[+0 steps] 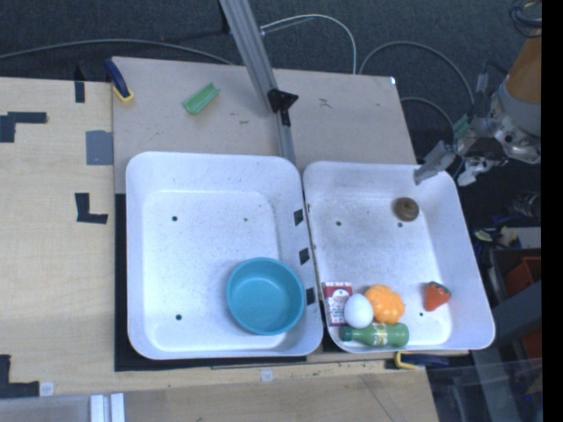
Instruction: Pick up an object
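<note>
Gripper (446, 165) hangs over the right bin (457, 236) rim at 1 o'clock, fingers apart and holding nothing. The brown ball (405, 207) sits alone just inside at 7 o'clock from it and would likely roll off a skewed pinch. Egg (358, 310), orange (384, 302), bottle (376, 334), carton (337, 301) are packed touching at that bin's 6 o'clock, strawberry (435, 295) near them, so a grab there risks jamming; left bin (149, 192) holds 1 blue bowl (265, 294).

Even, fairly bright overhead light with soft shadows; the white bins (215, 170) glare slightly, and detail is mildly soft.

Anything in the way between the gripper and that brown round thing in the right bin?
No. In the camera view, only bare white bin floor and rim lie between the gripper and the brown ball.
</note>
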